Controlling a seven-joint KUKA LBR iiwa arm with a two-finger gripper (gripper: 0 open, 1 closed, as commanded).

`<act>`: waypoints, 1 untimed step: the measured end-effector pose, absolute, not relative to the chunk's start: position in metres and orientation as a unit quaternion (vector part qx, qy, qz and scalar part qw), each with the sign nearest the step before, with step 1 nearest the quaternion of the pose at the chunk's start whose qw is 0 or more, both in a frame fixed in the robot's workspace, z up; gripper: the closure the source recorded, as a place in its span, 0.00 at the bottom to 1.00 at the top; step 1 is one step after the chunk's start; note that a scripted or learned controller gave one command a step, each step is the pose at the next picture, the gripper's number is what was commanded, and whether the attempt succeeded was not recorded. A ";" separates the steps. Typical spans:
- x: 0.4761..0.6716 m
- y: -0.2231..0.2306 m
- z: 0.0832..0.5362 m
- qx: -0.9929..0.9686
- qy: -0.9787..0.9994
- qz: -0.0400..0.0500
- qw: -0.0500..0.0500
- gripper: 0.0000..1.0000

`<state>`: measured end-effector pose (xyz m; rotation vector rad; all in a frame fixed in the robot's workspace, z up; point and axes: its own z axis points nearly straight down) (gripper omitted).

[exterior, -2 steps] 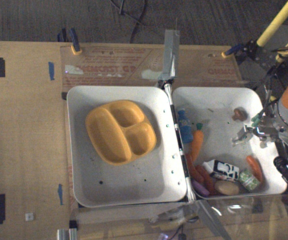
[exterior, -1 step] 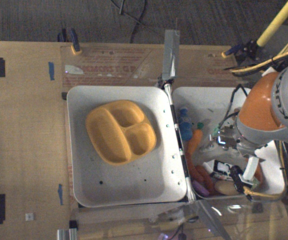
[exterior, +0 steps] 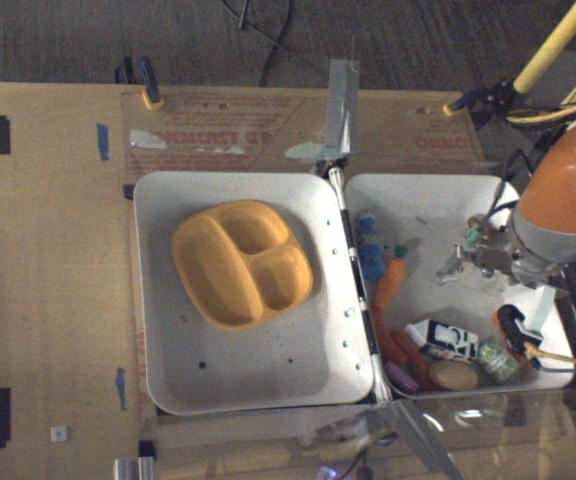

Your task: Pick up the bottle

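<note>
Gripper (exterior: 455, 268) over right bin (exterior: 428, 203), nothing held.
Jaws stood apart above bare bin floor. Bottle (exterior: 370, 250) lay along right bin's left wall, touching carrot (exterior: 387, 286). Orange tray (exterior: 242, 263) sat in left bin (exterior: 168, 348).

Being cut off by the right edge: arm (exterior: 566, 196). Lying half hidden under other things at the wall between bins: blue bottle (exterior: 370, 250). Staying too blurred to read: gripper (exterior: 468, 258) fingers.
</note>
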<state>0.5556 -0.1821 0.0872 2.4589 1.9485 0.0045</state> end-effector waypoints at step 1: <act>0.602 -0.094 0.088 0.817 0.577 0.002 0.002 0.00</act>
